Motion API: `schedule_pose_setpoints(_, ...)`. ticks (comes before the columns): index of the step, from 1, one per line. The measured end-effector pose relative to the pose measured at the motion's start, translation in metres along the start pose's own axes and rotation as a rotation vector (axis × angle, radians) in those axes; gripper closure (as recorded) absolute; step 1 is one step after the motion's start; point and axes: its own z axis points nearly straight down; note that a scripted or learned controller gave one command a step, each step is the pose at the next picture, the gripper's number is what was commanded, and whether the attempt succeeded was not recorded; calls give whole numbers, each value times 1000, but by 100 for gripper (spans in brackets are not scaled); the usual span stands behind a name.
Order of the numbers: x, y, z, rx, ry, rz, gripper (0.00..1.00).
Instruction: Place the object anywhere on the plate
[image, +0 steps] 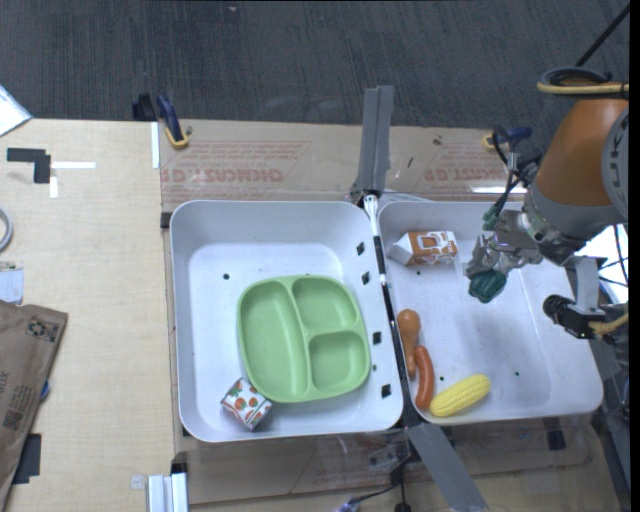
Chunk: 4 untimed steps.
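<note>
Two white bins are seen side by side: left bin (190, 300), right bin (560, 390). Green plate (300, 335) sits centre-left bin, small carton (246, 404) at its 7 o'clock. Gripper (487, 272) is clamped on a dark teal object (487, 287) over right bin, 3 o'clock of plate. Milk carton (424, 247), sausage (424, 375), corn (459, 395) lie below.

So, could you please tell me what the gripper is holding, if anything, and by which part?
The gripper appears to hold a small dark teal object by its top, above the right white bin.
</note>
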Motion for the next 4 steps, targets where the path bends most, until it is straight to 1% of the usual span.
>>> schedule_pose_setpoints(1, 60, -28, -11, -1, 1, -216, 100)
schedule_pose_setpoints(2, 68, -6, -11, -1, 0, 50, 100)
schedule_pose_setpoints(3, 143, -14, -11, 0, 0, -101, 100)
schedule_pose_setpoints(4, 239, -66, 6, 0, -1, -281, 100)
